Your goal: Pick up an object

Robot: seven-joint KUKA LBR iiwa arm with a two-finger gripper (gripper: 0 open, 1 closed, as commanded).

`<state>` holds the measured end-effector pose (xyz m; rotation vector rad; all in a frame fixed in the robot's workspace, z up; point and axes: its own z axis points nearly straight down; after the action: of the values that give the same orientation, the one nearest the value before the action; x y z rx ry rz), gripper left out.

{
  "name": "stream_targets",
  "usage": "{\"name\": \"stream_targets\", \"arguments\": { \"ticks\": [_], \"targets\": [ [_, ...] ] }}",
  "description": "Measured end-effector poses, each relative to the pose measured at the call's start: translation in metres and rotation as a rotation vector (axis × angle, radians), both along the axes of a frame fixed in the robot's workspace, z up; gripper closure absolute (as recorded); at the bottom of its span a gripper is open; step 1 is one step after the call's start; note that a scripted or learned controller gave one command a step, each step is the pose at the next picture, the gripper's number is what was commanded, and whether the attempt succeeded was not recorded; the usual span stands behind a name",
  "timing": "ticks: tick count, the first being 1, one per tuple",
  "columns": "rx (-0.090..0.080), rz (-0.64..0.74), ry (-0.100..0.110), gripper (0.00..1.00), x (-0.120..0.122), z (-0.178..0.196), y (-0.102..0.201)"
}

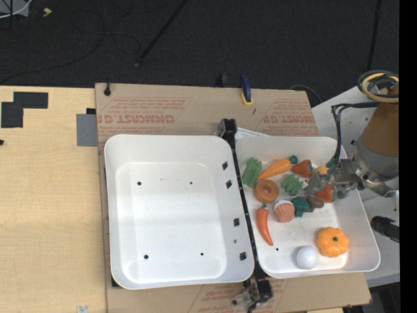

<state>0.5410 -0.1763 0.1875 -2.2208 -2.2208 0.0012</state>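
The right bin [365, 240] holds several toy foods. Among them are an orange carrot [275, 168], a green vegetable [251, 171], a brown donut [266, 190], a red strawberry [301, 169], a green broccoli piece [292, 184], a pink-and-red round piece [284, 211] and a teal piece [301, 206]. A red chili [263, 225], an orange pumpkin [333, 241] and a white ball [306, 257] lie nearer the front. My gripper [320, 188] is low in this bin's right half, just right of the broccoli and teal piece, over a small reddish item that it partly hides.
The left bin [114, 175] stands beside the right one, with a black clip strip [236, 194] between them. Both bins rest on a cardboard sheet [169, 113]. The arm's grey body [381, 155] reaches in over the right rim.
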Motion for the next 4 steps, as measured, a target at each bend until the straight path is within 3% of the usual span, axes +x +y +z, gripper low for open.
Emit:
{"name": "stream_targets", "arguments": {
  "ticks": [1,2,3,4],
  "targets": [
    [0.001,0.004,0.002,0.0,0.009,-0.105,0.055],
    [0.002,0.003,-0.001,0.0,0.053,-0.1,0.075],
    [0.002,0.0,0.005,1.0,0.051,-0.091,0.074],
    [0.002,0.009,-0.012,1.0,0.107,0.007,0.143]
  ]
}}
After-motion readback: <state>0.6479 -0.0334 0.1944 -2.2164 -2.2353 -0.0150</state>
